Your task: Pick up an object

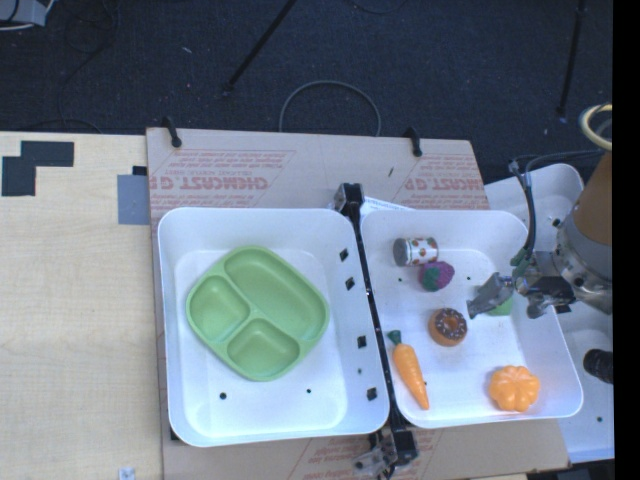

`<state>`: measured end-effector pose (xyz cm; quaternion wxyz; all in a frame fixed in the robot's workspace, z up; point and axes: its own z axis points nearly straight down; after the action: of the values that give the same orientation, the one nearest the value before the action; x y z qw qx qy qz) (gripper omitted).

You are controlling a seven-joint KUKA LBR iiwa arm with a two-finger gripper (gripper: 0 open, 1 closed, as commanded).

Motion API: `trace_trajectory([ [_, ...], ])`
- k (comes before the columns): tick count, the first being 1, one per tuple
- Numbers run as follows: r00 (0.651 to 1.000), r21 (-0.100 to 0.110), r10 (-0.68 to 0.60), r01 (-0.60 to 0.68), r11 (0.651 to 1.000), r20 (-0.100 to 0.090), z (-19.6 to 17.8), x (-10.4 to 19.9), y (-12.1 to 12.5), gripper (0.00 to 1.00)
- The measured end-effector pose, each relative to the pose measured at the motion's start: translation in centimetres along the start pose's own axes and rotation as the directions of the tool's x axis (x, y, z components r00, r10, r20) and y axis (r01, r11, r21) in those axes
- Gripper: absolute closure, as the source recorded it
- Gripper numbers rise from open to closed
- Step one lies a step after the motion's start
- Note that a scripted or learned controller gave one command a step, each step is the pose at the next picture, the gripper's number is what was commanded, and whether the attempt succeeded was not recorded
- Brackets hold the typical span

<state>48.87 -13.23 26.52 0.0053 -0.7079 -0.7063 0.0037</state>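
The right bin (545, 408) holds several small objects. A small can (415, 251) lies on its side near the back, and a purple and green item (435, 275) sits next to it. A chocolate donut (448, 326) is in the middle, a carrot (410, 371) lies at the front left, and an orange pumpkin (514, 388) sits at the front right. My gripper (516, 299) hangs over the bin's right side, open, right of the donut. A small green thing (505, 306) peeks out by its left finger, mostly hidden.
The left bin (190, 408) holds a green divided plate (257, 311). A black divider (365, 308) runs between the bins. Cables and the arm's body crowd the right edge beside the right bin.
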Motion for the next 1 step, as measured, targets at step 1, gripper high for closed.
trace_trajectory([
  [1,1.0,-0.011,-0.002,0.002,1.0,0.002,-0.54,-0.01,0.18,0.0],
])
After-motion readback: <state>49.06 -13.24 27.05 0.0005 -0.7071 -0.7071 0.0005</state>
